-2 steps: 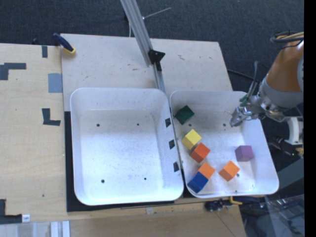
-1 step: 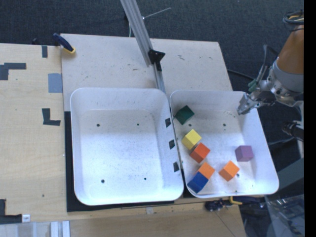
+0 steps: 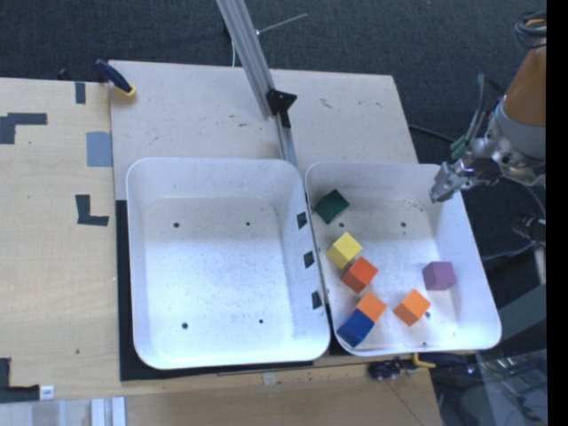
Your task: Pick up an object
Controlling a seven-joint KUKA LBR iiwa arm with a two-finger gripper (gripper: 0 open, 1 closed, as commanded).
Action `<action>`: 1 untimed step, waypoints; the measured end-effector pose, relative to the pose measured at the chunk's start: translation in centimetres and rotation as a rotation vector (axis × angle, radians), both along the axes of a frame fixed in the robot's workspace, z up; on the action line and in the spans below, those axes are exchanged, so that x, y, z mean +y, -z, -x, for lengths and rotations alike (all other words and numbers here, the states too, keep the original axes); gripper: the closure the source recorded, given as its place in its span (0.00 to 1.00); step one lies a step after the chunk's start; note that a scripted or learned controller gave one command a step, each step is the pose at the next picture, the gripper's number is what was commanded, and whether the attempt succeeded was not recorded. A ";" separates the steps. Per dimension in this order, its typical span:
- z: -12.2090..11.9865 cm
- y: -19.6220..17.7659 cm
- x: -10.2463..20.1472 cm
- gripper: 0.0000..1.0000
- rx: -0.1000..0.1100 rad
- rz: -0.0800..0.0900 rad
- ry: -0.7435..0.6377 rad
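The right bin (image 3: 461, 238) holds several small blocks: a green one (image 3: 332, 206) near its back left, a yellow one (image 3: 344, 249), a red-orange one (image 3: 359, 274), an orange one (image 3: 371, 307) touching a blue one (image 3: 356, 327), another orange one (image 3: 412, 307) and a purple one (image 3: 438, 275). My gripper (image 3: 446, 185) hangs over the bin's right rim near the back corner, above and apart from all the blocks. Nothing shows between its fingers.
The left bin (image 3: 142, 238) stands beside the right one, sharing a middle wall. A slanted metal rail (image 3: 253, 51) runs from the top down to the bins' junction. A blue-and-yellow clamp (image 3: 115, 78) lies at the board's back left corner.
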State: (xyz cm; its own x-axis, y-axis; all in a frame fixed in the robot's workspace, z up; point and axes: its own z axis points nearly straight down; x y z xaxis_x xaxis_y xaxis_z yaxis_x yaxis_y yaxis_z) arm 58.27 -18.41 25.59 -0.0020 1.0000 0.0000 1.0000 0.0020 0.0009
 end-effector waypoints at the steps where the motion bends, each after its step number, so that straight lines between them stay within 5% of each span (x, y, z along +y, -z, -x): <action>1: -0.9 1.4 5.2 1.00 0.002 -0.001 -0.004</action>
